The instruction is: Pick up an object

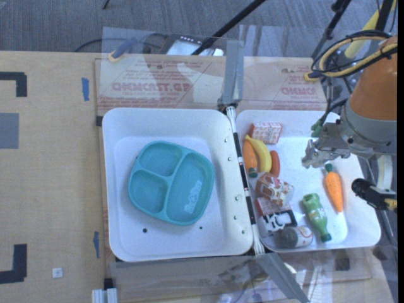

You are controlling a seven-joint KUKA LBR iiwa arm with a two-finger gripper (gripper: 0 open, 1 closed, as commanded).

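Your carrot [333, 190] lay just below the pincer [314, 157], pointing down the bin. I couldn't tell its grip.

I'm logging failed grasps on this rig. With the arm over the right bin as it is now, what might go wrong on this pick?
1. The gripper hangs above bare bin floor, between the banana and the carrot; closing there may catch nothing.
2. The items along the right bin's left side lie crowded and touching, so a grasp there might snag two or push one aside.
3. The green bottle lies flat and may roll away.
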